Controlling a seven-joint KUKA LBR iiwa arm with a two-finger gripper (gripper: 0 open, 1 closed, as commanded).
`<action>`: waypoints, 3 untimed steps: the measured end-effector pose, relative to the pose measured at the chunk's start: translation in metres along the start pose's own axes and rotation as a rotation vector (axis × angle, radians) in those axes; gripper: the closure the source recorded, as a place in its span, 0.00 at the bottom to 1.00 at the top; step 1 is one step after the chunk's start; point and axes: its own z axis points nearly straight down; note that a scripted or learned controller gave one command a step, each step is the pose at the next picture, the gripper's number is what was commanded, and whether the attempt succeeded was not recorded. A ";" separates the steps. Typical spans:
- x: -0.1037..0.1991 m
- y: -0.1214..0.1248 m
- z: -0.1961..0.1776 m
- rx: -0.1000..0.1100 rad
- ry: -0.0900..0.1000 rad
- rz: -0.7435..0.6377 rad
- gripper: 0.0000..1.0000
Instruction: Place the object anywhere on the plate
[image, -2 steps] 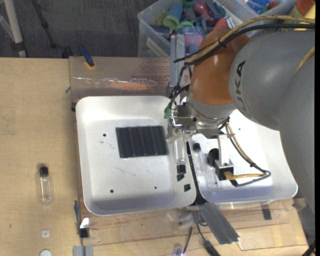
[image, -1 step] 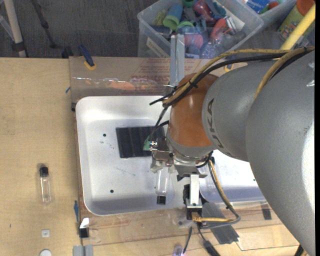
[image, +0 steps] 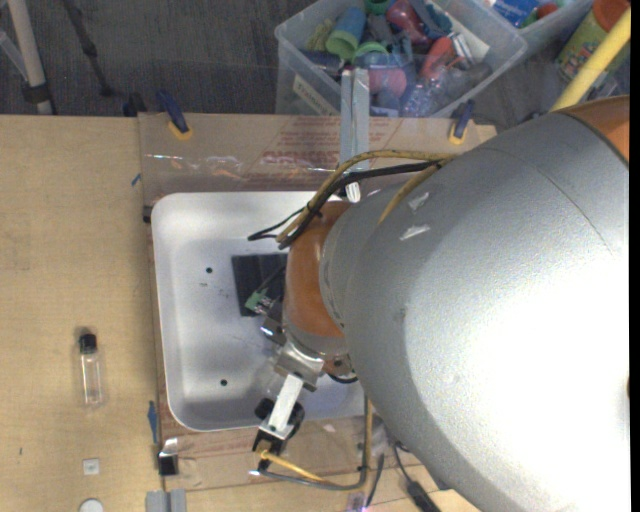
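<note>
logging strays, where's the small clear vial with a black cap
Camera view, left side: the clear black-capped vial lies on the wooden bench, outside and left of the shallow white bin.

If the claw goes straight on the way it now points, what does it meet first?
Most likely the bare floor of the white bin, since the claw points down into it. A black object lies just beside it; depth is unclear, so contact there is possible.

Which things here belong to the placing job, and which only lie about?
Job: arm, white bin, black thing in it, perhaps the object.
Lying about: clear vial on the bench, tub of toys behind, blue clamp.
</note>
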 end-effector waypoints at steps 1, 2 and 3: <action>-0.019 0.074 -0.001 0.004 -0.004 -0.347 1.00; 0.069 0.038 -0.008 0.004 -0.002 -0.696 1.00; -0.025 0.020 0.007 -0.026 0.007 -0.990 1.00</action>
